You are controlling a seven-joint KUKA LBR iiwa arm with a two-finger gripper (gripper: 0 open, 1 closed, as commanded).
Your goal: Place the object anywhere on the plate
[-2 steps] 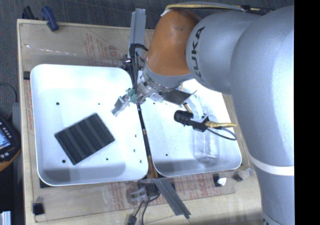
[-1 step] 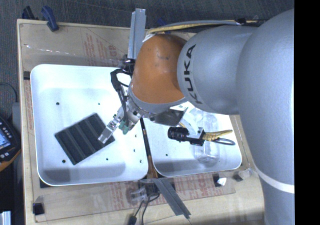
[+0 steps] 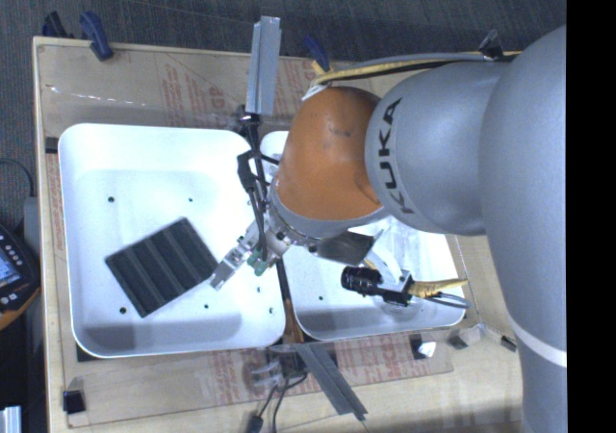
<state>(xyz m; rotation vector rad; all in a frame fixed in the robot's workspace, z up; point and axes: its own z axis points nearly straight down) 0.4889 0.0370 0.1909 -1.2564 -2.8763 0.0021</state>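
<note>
A black ribbed rectangular plate lies flat and askew in the left bin, towards its front left. My gripper hangs low over the same bin, just beyond the plate's right corner and close to the wall between the bins. A small green bit shows right at the gripper. I cannot tell whether it is a held thing or part of the tool. The orange band and grey body of the arm hide much of the right bin.
Something pale and crinkled lies in the right bin under the arm. A grey metal bar stands behind the bins, and blue clamps grip the bench's back edge. A handset sits at the far left.
</note>
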